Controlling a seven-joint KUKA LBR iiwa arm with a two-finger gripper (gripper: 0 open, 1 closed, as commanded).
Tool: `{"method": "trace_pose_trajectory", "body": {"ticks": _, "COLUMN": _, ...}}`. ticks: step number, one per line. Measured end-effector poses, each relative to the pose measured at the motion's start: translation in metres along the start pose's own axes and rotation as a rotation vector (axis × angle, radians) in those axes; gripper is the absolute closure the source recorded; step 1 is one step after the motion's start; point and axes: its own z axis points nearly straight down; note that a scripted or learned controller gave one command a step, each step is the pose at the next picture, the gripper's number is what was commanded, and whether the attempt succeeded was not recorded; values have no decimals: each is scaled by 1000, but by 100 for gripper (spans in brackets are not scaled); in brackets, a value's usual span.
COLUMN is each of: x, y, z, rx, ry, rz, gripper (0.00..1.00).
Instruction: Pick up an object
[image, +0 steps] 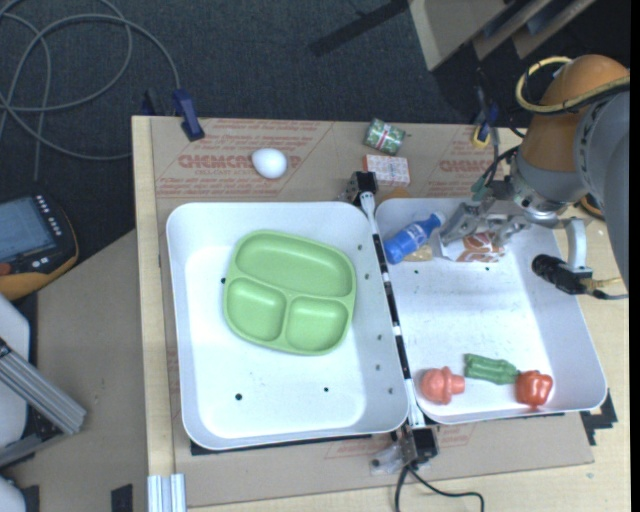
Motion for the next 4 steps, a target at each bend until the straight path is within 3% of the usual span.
{"method": "trace_pose_trajectory", "body": {"ticks": 1, "x": -36, "y": 6, "z": 14, "rx": -18, "ry": -5, "rz": -2, "gripper": 0}}
{"method": "trace_pose_trajectory", "body": {"ticks": 2, "x": -33, "y": 9, "z": 1, "rx": -25, "ry": -2, "rz": -4, "gripper": 100}}
{"method": "trace_pose_trajectory", "body": {"ticks": 3, "x": 13, "y": -72, "z": -33, "rx": -4, "ry": -1, "rz": 0, "gripper": 100}}
{"method": "trace_pose_trajectory", "body": {"ticks": 4, "x": 92, "y": -44, "z": -77, "rx": -8, "ry": -2, "rz": -1, "gripper": 100}}
